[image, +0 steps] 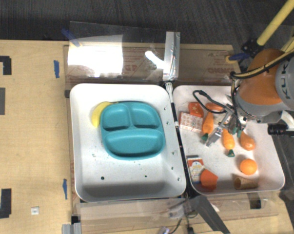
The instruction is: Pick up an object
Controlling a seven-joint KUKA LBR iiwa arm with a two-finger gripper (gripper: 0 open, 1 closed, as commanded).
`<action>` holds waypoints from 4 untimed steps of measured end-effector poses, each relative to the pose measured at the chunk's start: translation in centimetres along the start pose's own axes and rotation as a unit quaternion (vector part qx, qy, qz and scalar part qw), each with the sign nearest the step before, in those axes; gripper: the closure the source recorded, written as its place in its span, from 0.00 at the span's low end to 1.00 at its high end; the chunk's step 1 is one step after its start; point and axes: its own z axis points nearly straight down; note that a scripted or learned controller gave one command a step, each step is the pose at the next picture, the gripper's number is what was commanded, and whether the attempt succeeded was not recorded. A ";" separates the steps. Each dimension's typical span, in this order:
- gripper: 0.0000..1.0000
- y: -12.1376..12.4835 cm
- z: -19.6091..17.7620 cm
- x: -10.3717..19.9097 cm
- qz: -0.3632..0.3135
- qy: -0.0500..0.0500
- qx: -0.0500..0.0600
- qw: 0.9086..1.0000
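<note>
The right bin [273, 147] holds several small items. Two orange carrots lie near its middle, one upright in the picture [207, 123] and one with a green tip [228, 141]. My gripper [221, 133] reaches in from the right and is low between these two carrots, open, with one grey finger [212, 138] beside the left carrot. Nothing sits clearly between the fingers. A red and white carton [189, 121] lies to the left of the gripper.
The right bin also holds an orange ball [248, 166], an orange fruit [247, 142], a brown cork-like piece [245, 182], a red-orange block [208, 179] and a small carton [196, 165]. The left bin [83, 130] bears a teal divided plate [132, 129] over a yellow item [97, 112].
</note>
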 end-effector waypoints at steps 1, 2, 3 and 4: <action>0.00 -0.6 -0.1 5.4 0.028 0.001 0.001 1.000; 0.00 3.0 0.0 0.1 -0.064 -0.002 0.003 0.998; 0.00 1.8 0.0 0.4 -0.076 0.000 0.000 0.997; 0.00 1.5 -0.1 1.7 -0.079 -0.001 0.002 0.997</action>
